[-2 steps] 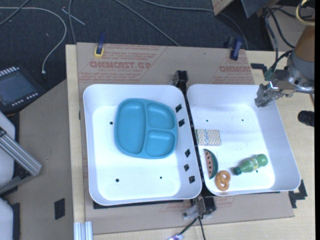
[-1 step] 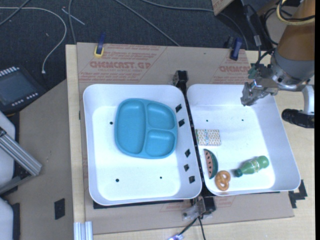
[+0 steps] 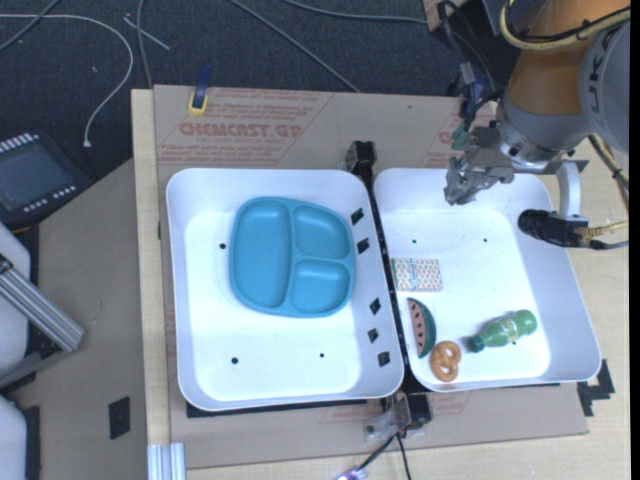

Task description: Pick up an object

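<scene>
Four objects (image 3: 461, 323) low in right bin (image 3: 560, 288), pincer (image 3: 462, 190) well above, seemingly bare

Four small things lie in the right bin (image 3: 560, 298) — a patterned square pad (image 3: 417, 274) near its middle, a watermelon slice (image 3: 422, 326), pretzel (image 3: 446, 360) and green bottle (image 3: 503, 331) on its side along the near edge.

Single fixed overhead view, slanted down on both bins (image 3: 190, 298), arm (image 3: 560, 58) entering from right.
</scene>
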`<action>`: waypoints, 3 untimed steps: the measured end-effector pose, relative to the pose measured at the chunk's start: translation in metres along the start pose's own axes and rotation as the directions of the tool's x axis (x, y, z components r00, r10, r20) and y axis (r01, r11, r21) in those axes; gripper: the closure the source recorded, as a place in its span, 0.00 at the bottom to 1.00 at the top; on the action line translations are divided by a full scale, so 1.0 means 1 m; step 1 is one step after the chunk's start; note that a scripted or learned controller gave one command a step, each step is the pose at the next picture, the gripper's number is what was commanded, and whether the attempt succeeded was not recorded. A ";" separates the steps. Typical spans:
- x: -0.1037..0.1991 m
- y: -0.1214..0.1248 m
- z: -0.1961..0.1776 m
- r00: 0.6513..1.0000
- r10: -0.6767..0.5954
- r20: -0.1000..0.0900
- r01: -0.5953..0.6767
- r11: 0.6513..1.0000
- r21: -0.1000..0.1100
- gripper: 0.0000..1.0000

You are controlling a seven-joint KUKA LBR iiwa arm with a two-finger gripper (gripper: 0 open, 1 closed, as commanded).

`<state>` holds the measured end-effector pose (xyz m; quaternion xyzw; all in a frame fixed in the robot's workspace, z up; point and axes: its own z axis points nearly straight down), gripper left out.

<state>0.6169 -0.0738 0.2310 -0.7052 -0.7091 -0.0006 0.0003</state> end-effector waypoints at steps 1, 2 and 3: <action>0.053 0.015 -0.007 1.000 0.000 0.000 0.000 1.000 -0.002 1.00; 0.101 0.020 0.005 1.000 0.000 -0.001 0.000 1.000 0.001 1.00; 0.163 0.022 -0.003 1.000 -0.001 -0.002 0.001 1.000 -0.001 1.00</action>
